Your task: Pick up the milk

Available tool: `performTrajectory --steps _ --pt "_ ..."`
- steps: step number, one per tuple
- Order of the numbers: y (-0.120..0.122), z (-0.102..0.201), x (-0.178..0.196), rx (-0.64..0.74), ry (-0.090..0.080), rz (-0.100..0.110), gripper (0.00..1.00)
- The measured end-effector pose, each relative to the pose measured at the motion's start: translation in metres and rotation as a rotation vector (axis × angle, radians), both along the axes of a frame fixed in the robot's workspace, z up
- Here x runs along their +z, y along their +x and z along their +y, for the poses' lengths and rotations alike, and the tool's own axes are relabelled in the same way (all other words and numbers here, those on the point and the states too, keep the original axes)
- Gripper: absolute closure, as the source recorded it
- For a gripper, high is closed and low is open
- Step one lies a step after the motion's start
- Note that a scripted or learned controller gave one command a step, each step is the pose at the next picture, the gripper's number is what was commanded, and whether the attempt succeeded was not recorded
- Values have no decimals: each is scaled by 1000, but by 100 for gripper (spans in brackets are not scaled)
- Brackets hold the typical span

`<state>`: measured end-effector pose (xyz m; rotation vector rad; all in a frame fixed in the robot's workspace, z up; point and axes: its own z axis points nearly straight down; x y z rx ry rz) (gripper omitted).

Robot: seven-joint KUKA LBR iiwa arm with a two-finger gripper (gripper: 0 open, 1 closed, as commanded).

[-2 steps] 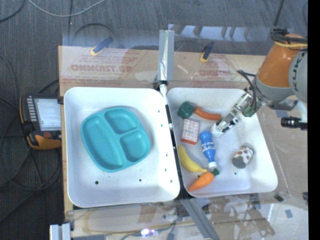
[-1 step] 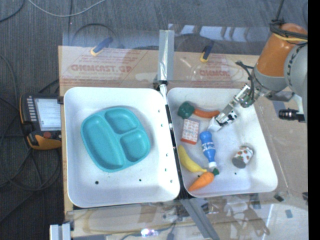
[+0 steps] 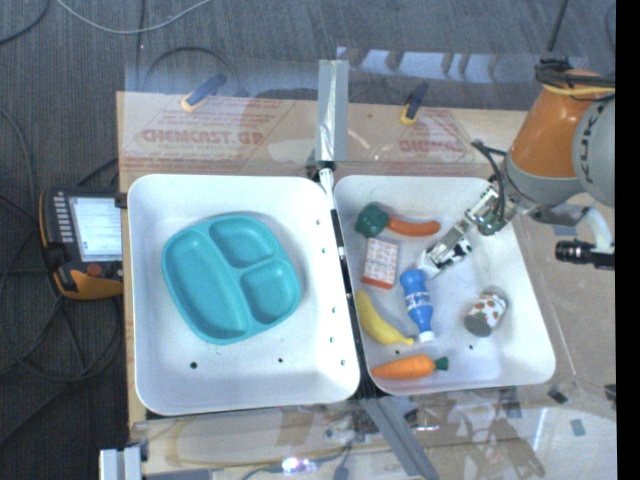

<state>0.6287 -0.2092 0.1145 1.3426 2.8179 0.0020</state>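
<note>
Both white bins (image 3: 240,393) look like smooth moulded plastic with a soft sheen. The teal divided plate (image 3: 232,278) is glossy plastic. My hand (image 3: 447,252) is bare metal, dull and silvery, under the shiny orange band of my arm (image 3: 550,138). The milk bottle (image 3: 417,304) is slick blue and white plastic; the banana (image 3: 378,324) and carrot (image 3: 403,368) look like matt toy plastic. The surface (image 3: 200,133) is pale, rough board

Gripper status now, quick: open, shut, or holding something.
Gripper: cannot be told whether open or shut; nothing shows between its fingers. It hangs just above the blue-and-white milk bottle in the right white bin.
</note>
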Motion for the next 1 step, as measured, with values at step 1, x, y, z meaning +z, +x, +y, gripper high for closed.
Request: performTrajectory --steps 1 --pt "24 -13 -11 -187 12 -2 0"
